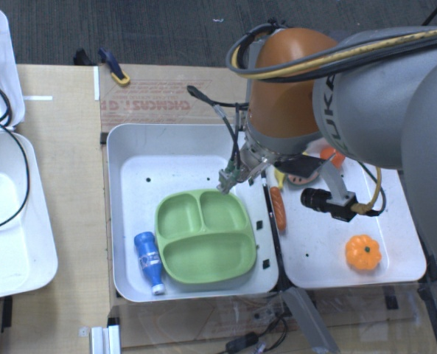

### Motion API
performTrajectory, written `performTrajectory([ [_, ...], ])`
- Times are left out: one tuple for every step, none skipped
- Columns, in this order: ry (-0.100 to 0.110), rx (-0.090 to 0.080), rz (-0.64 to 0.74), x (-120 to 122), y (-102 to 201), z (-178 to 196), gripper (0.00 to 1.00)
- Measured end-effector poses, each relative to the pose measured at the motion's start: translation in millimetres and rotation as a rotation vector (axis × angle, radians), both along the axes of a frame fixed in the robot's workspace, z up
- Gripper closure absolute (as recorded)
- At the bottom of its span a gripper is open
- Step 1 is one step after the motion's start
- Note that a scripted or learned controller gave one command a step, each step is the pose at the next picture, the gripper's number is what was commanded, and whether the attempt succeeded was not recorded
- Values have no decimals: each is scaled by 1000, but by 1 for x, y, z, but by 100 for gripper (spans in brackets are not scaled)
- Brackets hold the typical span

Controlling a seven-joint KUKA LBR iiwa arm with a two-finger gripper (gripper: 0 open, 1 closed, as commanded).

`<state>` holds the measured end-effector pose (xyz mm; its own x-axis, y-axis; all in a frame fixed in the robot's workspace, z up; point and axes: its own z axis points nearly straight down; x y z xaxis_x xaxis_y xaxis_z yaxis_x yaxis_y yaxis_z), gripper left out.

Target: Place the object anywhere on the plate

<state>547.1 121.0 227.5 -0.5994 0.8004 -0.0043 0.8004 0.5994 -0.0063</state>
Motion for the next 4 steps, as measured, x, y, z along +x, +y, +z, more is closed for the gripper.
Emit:
performTrajectory([
  [0, 0, 0, 0, 0, 0, 0],
  [1, -2, 0, 1, -1, 8, 100],
  [1, -2, 0, 1, -1, 8, 0],
  [1, -4, 0, 2, -2, 16, 100],
])
